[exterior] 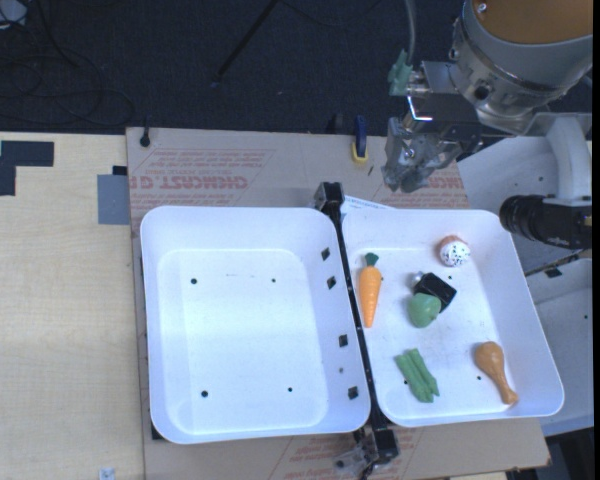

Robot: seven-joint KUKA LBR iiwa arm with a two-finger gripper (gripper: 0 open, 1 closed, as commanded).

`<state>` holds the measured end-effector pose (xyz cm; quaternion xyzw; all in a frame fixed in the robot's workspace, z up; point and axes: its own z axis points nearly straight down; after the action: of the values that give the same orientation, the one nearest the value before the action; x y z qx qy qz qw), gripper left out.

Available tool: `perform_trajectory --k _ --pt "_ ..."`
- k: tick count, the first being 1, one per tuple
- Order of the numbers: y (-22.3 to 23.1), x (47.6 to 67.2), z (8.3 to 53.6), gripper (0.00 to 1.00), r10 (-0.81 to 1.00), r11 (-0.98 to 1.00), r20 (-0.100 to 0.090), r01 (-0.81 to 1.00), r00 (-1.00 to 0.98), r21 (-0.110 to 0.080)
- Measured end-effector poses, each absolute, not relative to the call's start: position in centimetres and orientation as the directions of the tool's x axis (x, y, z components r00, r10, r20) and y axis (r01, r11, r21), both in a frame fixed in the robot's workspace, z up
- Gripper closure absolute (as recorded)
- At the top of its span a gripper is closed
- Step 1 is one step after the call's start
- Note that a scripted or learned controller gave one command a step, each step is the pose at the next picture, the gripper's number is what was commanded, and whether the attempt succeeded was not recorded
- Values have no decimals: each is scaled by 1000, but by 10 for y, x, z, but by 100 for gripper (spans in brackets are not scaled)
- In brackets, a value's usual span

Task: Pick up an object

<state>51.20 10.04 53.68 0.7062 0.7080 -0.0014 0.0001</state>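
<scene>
White right bin (540,368) holds carrot (369,290), green beans (418,374), drumstick (496,370); claw (412,164) above, grip unclear.

We see two bins of smooth, glossy white plastic: the right bin (540,368) just below the dull grey metal gripper (412,168), the left bin (165,268) further off. They rest on matt brown cardboard (230,173). The carrot (369,290) nearest the gripper looks like smooth plastic.
</scene>
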Motion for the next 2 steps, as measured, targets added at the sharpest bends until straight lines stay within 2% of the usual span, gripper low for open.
perform_trajectory --k 1,2 --pt "140 504 350 100 1000 4 -7 1000 -4 -25" --pt "41 511 382 100 1000 -8 -4 1000 8 -5"
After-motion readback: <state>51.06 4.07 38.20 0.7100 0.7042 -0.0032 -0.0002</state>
